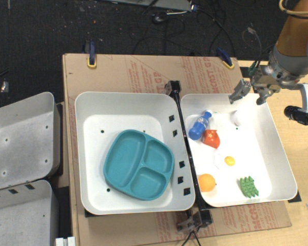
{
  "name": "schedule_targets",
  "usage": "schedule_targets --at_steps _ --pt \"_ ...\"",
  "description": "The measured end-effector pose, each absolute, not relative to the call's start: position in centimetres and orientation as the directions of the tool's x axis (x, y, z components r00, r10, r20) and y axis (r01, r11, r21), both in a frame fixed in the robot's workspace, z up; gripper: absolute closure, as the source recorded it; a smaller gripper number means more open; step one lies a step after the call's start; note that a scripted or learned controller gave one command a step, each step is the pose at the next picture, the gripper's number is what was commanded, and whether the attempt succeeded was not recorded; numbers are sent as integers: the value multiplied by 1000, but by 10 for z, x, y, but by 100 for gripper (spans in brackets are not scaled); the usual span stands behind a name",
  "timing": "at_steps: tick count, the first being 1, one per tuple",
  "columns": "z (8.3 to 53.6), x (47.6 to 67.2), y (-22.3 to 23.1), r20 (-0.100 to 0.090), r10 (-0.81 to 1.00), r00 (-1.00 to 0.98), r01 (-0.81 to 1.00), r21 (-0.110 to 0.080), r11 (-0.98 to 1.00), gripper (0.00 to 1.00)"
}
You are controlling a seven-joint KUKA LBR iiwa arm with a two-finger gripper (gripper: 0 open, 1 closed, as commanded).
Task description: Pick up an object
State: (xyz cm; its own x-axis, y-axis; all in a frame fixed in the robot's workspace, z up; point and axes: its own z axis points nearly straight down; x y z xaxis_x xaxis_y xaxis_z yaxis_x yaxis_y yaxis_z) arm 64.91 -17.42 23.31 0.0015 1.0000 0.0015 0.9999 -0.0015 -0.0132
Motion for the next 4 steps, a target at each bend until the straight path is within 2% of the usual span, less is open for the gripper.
schedule_targets --at_steps 1,3,4 --pt "242 652 -174 -1 1000 -1 1000 0 1 0" --pt "117 646 -177 1 1000 1 1000 -5 -1 0" --pt "91 646 -176 1 1000 0 1000 -2 0 0"
